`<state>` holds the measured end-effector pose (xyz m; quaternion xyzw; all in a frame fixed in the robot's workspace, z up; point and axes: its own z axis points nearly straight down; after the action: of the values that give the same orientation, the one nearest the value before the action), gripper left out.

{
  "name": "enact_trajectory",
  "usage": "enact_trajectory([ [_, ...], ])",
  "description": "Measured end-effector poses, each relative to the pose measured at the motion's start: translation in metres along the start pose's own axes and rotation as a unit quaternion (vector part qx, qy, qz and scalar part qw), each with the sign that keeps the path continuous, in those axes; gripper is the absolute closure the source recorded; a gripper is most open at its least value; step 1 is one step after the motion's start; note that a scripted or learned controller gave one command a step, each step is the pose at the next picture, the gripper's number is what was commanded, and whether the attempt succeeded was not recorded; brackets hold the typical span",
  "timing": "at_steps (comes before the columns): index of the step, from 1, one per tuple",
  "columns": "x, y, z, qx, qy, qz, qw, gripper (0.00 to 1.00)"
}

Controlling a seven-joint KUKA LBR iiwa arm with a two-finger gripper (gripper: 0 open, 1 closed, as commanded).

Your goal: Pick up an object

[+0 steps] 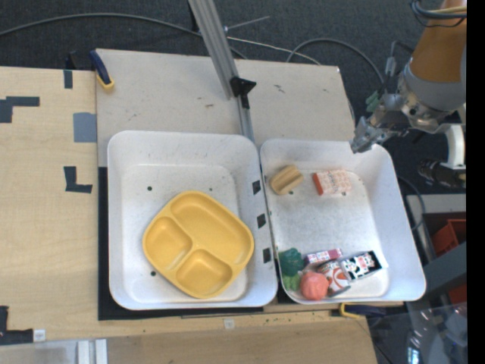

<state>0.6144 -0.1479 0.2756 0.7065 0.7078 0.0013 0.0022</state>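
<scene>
Gripper (364, 139) hovers over the far right corner of the right bin (398, 203), roughly at the bin's 1 o'clock rim, arm coming in from 3 o'clock. Jaws: too dark and small against the floor here, cannot tell whether apart or together. Nothing visible between them.

Nearest candidate, my read: pink-and-white packet (334, 182), lying flat on the bin floor at about 7 o'clock from the gripper, near but not under it. Its long axis runs 9-to-3 across the view. Tan roll-shaped piece (286, 179) sits just beside it at 9 o'clock, apart from it, axis tilted toward 2 o'clock.

Other cluster is well apart, at 6 o'clock from the gripper along the near wall: green piece (291, 262), red ball (314, 285), black-and-white box (356, 266), pink carton (323, 256), all touching or overlapping.

Left bin (121, 203) holds a yellow divided tray (198, 243), farthest from the arm, at 8 o'clock.

Judgement: coming move hinges on a short shift toward 7 o'clock and down, jaws closing across the packet's short side, i.e. along the 12-to-6 line.
</scene>
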Motion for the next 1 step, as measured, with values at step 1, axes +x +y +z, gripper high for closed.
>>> enact_trajectory([
  [1,0.0598,-0.013,0.001,0.003,0.001,-0.002,1.0,1.0],
])
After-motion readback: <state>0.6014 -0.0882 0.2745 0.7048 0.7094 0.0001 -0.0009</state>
